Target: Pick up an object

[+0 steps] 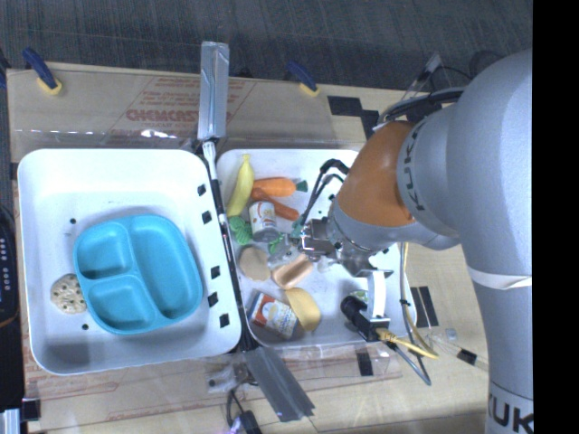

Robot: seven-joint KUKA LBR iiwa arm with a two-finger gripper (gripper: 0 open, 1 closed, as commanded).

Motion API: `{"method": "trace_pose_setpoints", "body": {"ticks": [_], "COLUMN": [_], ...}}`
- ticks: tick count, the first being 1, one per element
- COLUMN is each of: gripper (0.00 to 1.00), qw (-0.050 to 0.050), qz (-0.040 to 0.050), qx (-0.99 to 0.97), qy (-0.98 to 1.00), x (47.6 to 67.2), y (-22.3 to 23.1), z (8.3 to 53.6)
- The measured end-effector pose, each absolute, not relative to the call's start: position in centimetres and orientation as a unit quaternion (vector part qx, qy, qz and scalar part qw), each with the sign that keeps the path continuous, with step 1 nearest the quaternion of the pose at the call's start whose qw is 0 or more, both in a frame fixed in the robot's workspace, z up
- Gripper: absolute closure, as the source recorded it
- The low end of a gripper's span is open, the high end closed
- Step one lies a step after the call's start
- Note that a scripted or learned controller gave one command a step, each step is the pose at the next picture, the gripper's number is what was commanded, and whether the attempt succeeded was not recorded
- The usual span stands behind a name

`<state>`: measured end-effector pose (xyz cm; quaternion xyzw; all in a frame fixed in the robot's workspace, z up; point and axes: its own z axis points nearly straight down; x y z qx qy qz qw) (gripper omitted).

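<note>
Tan bread piece [291, 270] in right bin [289, 163], hand [303, 242] low just above, grip unclear.

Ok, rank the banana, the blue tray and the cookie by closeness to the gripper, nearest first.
1. Banana, in the right bin, up-left of the gripper.
2. Blue tray, middle of the left bin.
3. Cookie, left bin's far left.

This is a robotics lab test cell. A grey industrial arm [493, 152] is reaching over a bench that is carrying two white bins [54, 183]. Cardboard [136, 107] is lining the bench, blue clamps [43, 70] are gripping its far edge, and black tape marks [348, 108] are sitting beside the bins. Toy food [271, 188] is filling the right bin. Dark carpet [109, 7] is covering the floor.
</note>
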<state>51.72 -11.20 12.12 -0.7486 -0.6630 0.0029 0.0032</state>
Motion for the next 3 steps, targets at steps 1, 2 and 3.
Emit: {"method": "trace_pose_setpoints", "body": {"ticks": [1, 2, 3], "gripper": [0.00, 0.00, 1.00], "qw": [0.002, -0.001, -0.001], "qz": [0.0014, -0.0016, -0.0021], "qx": [-0.742, -0.808, -0.805], "qy": [-0.671, -0.589, -0.593], "x": [62.1, 65.9, 66.1], "y": [-13.4, -16.7, -16.5], "z": [9.0, 9.5, 10.7]}}
